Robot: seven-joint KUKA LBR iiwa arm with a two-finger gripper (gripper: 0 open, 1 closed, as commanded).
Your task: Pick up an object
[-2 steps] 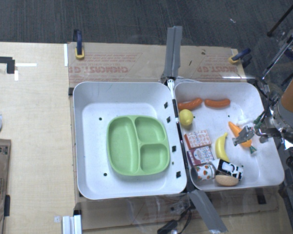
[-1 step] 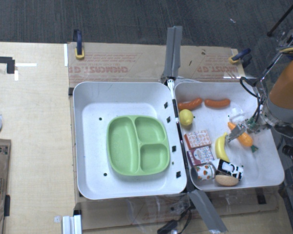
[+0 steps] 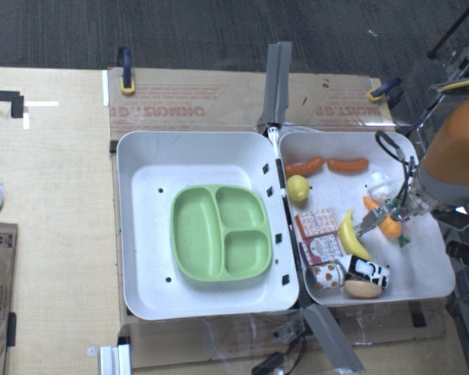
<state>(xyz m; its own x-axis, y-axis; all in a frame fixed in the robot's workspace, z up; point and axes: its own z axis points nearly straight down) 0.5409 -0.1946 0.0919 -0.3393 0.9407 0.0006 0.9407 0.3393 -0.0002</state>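
Observation:
My gripper [image 3: 377, 218] is low inside the right bin [image 3: 430, 276], reaching in from the right. It sits between a yellow banana [image 3: 352, 237] on its left and a small orange fruit [image 3: 391, 226] on its right, close to both. The arm's wrist hides part of the orange fruit. A small orange piece [image 3: 370, 203] lies just above the gripper. Nothing is visibly lifted off the bin floor.
The right bin also holds two orange sausages [image 3: 305, 166] [image 3: 349, 163], a lemon [image 3: 297, 187], a red-and-white box [image 3: 319, 234], a small can [image 3: 327, 274], a black-and-white toy [image 3: 369, 270] and a tan bread roll [image 3: 363, 289]. A green divided plate [image 3: 221, 233] lies in the left bin [image 3: 141, 209].

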